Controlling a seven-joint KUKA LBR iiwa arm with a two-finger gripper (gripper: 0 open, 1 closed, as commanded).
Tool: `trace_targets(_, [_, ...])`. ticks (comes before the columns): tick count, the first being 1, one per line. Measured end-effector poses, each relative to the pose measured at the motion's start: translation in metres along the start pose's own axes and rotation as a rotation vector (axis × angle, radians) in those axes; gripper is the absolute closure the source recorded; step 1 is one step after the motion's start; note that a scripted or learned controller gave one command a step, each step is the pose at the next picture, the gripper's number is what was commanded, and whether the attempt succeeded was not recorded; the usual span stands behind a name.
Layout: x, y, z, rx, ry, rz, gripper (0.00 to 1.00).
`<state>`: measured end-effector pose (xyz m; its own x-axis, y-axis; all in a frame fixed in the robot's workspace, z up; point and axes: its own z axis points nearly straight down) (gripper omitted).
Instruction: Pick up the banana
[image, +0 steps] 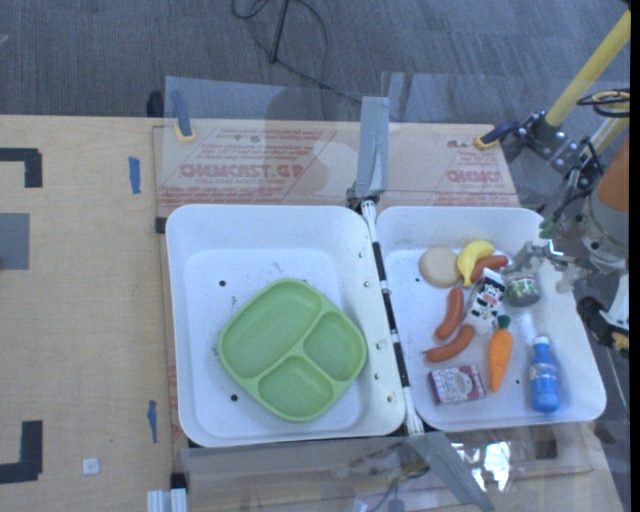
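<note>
the banana (474, 259) is seen in the right bin (590, 400), touching a tan bun (438, 267) and a sausage (490, 266), so a neighbour could be clamped instead by the gripper (535, 255) just beside it, whose opening cannot be told.

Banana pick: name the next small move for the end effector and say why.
Probably a short shift toward the view's left, to centre over the banana before descending. The end effector sits just to its right in the right bin. The banana is crowded by a beige round piece and a sausage, so a careful line-up seems wise.
</note>
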<state>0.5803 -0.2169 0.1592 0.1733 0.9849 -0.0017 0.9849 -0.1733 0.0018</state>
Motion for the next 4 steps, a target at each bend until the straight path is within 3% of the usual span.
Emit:
trace_targets(1, [0.022, 0.056, 0.056, 0.001, 0.000, 0.047, 0.00])
trace_targets(2, [0.062, 0.072, 0.074, 0.017, -0.005, -0.071, 0.00])
trace_targets(3, [0.072, 0.071, 0.074, 0.014, -0.005, -0.083, 0.00])
trace_targets(4, [0.102, 0.071, -0.003, -0.001, 0.001, -0.069, 0.00])
